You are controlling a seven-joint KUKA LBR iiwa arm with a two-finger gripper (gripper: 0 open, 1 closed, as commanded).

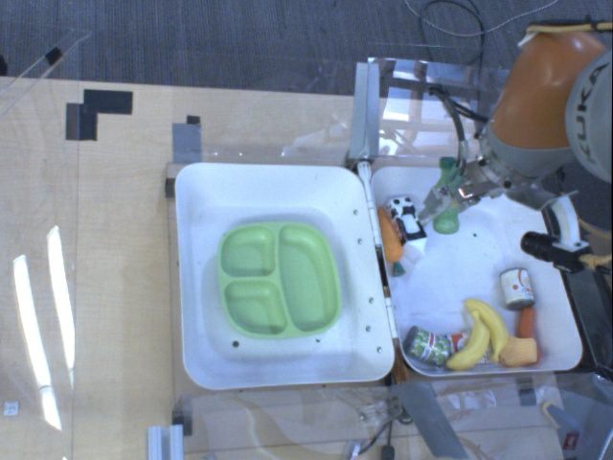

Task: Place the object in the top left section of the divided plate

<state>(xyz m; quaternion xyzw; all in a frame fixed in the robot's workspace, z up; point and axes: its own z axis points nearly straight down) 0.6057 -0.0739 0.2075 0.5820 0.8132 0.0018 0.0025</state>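
Right bin (556,353): green bottle (446,199) upright-ish at pincer (442,197), grip unclear.

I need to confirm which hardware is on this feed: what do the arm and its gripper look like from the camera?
The arm is a rounded grey body with a broad orange band above the wrist and part of the dark lettering "UK" at the frame's edge. Thin dark cables run along the wrist toward the gripper, a slim metallic grey assembly. A black cylindrical fitting sticks out below the wrist.

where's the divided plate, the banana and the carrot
divided plate (280,281), camera view, the ridge between its sections
banana (484,333), camera view, middle of its curve
carrot (390,239), camera view, middle of its orange body
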